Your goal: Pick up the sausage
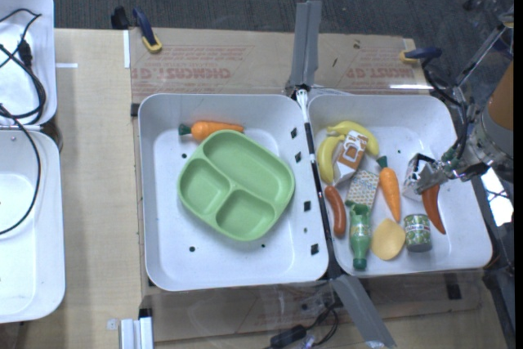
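Note:
The sausage [335, 211] is a short red-brown link lying lengthwise near the left wall of the right bin [458, 253], just below the bananas [331, 151] and beside a green bottle [359, 230]. My gripper [428, 176] is at the right side of that bin, well to the right of the sausage. It is directly above the top end of a red chili pepper [434, 208]. The sausage lies free with nothing touching it from above.
The right bin also holds an orange carrot [390, 192], a small carton [354, 151], a speckled packet [364, 188], a yellow piece [387, 239] and a green can [417, 232]. The left bin [159, 257] holds a green divided plate [235, 185] and a carrot [214, 128].

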{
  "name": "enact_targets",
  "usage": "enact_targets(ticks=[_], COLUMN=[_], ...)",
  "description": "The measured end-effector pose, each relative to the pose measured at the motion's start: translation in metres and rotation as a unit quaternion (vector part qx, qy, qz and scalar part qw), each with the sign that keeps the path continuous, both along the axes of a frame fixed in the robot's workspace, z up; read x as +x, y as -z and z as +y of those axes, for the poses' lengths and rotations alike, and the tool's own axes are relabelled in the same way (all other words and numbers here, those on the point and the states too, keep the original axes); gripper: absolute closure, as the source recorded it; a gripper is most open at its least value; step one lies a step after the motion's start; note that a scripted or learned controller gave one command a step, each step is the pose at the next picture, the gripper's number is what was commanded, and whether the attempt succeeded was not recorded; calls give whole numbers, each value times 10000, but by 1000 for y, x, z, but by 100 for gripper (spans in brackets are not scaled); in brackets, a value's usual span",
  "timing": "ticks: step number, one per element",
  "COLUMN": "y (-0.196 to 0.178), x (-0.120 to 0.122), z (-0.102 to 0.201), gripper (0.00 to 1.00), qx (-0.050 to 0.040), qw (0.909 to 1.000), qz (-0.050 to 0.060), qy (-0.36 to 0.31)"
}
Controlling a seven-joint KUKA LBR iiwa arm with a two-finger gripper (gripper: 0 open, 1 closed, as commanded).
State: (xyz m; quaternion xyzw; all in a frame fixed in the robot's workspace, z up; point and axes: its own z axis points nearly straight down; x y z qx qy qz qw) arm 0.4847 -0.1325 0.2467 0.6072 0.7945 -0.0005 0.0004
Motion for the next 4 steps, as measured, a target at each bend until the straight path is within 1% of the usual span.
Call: enact_targets(ticks=[1,2,3,4], y=[76,125,132,42], x=[30,64,57,63], z=[-45,-67,-76,19], gripper=[100,100,100,100], qx=[5,-24,10,1], qw=[9989,9968,9945,9899], qz=[11,-93,-235,3], qy=[-460,798,1021,1414])
